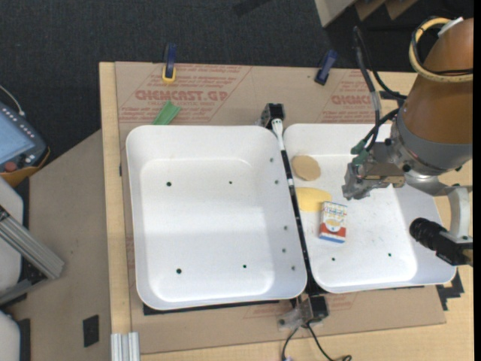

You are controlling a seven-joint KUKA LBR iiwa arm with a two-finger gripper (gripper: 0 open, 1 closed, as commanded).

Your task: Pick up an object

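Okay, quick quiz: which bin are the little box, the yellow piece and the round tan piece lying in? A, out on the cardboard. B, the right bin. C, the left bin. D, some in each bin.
B: the small box, the yellow piece and the round tan piece all lie on the floor of the right bin, near its left wall.

The arm (443, 74) is cut off by the right edge and the top edge, so most of it is out of sight. The gripper (355, 189) is dark and small, and its tips are too blurry to make out. The arm covers part of the right bin (376, 273) behind the gripper. The little box (333, 222) just below the gripper has a picture and words too tiny to read. A blue screen (11, 138) far left of the gripper is cut by the left edge.
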